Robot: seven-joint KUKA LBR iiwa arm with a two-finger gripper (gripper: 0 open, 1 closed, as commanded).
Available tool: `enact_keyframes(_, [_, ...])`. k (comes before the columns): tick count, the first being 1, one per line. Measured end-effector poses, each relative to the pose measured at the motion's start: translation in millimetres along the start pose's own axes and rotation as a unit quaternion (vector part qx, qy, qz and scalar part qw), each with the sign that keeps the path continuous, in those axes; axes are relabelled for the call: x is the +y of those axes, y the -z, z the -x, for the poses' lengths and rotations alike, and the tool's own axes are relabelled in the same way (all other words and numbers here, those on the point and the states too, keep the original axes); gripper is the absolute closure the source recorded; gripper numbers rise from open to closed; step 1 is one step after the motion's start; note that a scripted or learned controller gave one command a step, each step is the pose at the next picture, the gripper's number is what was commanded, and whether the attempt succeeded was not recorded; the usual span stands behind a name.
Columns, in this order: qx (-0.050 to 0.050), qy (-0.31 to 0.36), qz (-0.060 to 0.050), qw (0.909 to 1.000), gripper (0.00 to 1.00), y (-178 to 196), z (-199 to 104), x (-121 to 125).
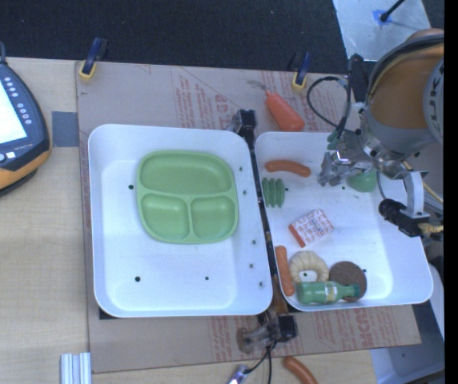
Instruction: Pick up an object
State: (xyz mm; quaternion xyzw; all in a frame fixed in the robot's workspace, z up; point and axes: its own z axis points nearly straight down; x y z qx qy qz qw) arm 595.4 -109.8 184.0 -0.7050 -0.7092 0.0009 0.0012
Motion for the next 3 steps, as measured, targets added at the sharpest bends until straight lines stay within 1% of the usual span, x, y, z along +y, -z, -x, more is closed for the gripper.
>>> enact_keyframes(1, [0.0, -0.001, 0.0, 1.0, 0.0, -0.2, 0.8, -0.3])
enact_keyframes(2, [-0.001, -0.002, 0.0, 1.0, 0.0, -40.0, 103.6, 31.7])
enact_keyframes(3, [0.0, 0.0, 0.0, 1.0, 0.0, -92.8, 101.5, 60.3])
